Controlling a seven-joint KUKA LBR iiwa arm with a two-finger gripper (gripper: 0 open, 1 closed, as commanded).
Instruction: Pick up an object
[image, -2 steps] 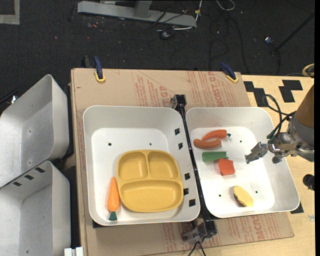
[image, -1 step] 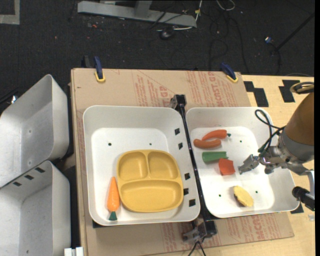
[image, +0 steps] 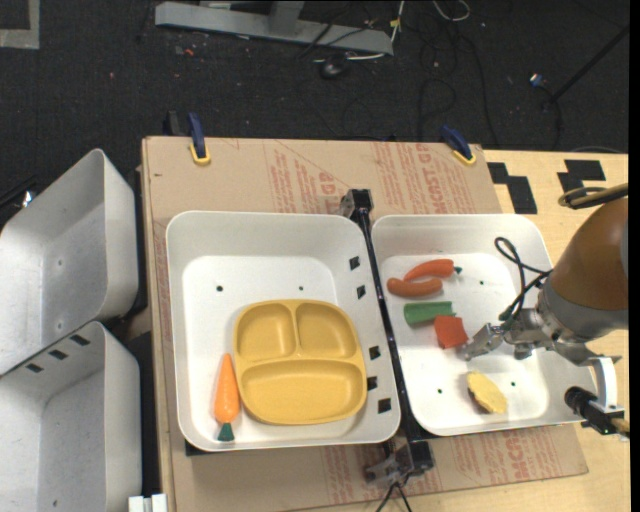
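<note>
Gripper (image: 480, 343) hovering beside red block (image: 451, 331), grasp state unclear from here; approach step, next I descend squarely over it.

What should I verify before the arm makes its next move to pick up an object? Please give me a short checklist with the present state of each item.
1. Gripper is inside the right bin: ok.
2. Nothing between the fingers: ok, nothing shows there.
3. Fingers open enough to grasp: cannot tell.
4. A target lies near: ok, the red block is just left of the fingertips, the yellow piece just below.
5. Red block has room around it: not ok, the green piece touches or nearly touches it.
6. Cable is away from the objects: ok.
</note>
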